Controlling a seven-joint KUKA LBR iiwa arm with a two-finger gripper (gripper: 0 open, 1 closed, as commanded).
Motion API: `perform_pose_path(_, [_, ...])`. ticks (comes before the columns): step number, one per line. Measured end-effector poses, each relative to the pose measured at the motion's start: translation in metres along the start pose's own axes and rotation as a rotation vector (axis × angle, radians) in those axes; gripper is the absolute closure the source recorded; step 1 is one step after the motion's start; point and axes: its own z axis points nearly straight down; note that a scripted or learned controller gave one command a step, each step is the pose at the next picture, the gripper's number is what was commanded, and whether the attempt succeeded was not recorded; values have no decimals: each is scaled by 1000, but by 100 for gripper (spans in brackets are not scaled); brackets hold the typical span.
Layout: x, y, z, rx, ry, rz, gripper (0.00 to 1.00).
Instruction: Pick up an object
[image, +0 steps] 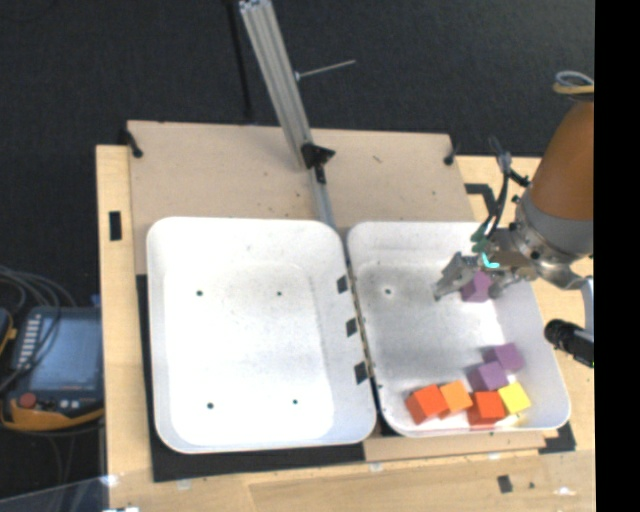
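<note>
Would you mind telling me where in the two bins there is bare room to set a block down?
The left bin is bare across its floor. In the right bin, the floor along the divider is free. Its near right corner is crowded with orange, purple and yellow blocks, and the tool holds a purple block.

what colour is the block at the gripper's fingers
Purple, seen in the camera view, at the gripper over the right bin.
</note>
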Motion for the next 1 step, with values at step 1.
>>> perform_pose_path(1, [0,1,-2,-5,-1,2,0])
